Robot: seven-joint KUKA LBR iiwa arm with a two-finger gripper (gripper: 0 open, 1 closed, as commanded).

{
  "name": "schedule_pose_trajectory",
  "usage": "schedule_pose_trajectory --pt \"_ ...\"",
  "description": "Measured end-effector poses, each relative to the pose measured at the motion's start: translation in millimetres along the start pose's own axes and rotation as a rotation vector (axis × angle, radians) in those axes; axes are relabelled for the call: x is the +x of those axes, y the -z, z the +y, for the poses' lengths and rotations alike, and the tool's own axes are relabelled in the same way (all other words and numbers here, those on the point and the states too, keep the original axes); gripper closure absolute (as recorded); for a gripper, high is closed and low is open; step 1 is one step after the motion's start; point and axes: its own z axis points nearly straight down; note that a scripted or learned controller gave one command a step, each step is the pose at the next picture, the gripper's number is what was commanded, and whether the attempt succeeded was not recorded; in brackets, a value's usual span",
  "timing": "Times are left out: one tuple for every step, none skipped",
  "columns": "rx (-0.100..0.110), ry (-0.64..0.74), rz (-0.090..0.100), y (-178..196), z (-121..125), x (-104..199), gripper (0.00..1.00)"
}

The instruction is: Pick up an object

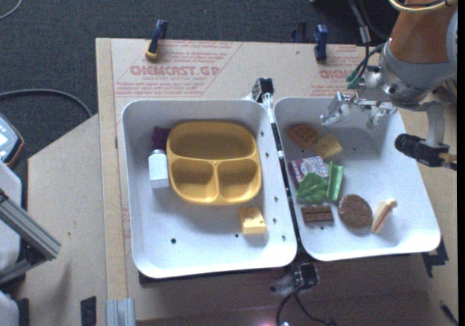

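Note:
My gripper point(354, 112) hangs over the far end of the right bin point(414, 194), its fingers spread apart and open with nothing between them. Just below and left of it lie a brown waffle point(301, 133) and a small yellow piece point(328, 147). Further toward the front are a pink-and-white packet point(308, 167), a green leafy toy point(312, 187), a green stick point(335, 181), a chocolate bar point(317, 215), a round brown patty point(355, 210) and a pale stick-shaped toy point(383, 216).
The left bin point(138, 230) holds a yellow divided plate point(214, 161), a white bottle point(158, 168), a dark purple thing point(161, 134) and a yellow block point(253, 221). The two bins meet along a raised rim point(280, 165). Clamps point(155, 39) sit on the board's far edge.

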Motion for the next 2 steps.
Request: schedule_pose_trajectory --pt "-0.014 0.002 -0.001 8 2 0 0.0" --pt "-0.008 0.001 0.0 -53 4 -7 0.0"
